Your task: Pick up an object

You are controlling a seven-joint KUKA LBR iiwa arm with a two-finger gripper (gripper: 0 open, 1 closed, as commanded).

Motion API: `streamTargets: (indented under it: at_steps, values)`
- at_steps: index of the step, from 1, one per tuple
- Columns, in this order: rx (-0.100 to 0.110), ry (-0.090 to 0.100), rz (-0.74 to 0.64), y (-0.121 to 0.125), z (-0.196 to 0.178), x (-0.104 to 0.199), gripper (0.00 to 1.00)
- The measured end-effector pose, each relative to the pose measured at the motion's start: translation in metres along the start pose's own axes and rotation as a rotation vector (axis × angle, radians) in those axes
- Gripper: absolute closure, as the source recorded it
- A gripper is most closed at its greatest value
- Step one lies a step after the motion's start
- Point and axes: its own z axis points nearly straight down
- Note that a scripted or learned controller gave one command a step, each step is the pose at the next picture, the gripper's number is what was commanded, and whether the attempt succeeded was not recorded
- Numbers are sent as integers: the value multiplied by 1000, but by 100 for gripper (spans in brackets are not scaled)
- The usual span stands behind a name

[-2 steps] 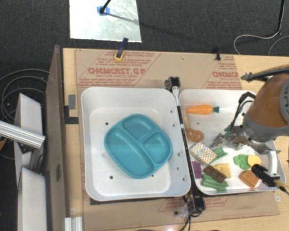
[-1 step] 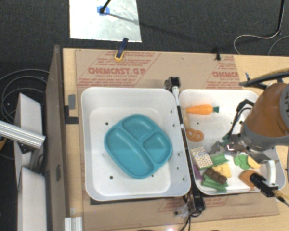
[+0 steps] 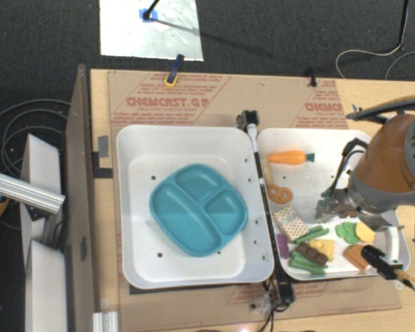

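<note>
Grey gripper low in the right bin; its grasp cannot be told.

Toy food lies beneath and beside it: a carrot, a pretzel. Left bin holds a teal divided plate. Cardboard reads "CHEMCAST GP"; dark carpet beyond.

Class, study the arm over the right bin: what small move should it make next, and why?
Probably a short descent toward the food pile. The gripper sits over the right bin, near the green piece and the yellow piece, with nothing seen held. The carrot lies farther off, so the nearby cluster seems the easier target.
</note>
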Motion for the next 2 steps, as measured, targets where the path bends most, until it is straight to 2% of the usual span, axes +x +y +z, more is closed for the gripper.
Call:
streamTargets:
  at_steps: [1, 2]
  values:
    - [-2, 0, 0, 1, -10, 0, 100]
    - [-2, 0, 0, 1, -10, 0, 0]
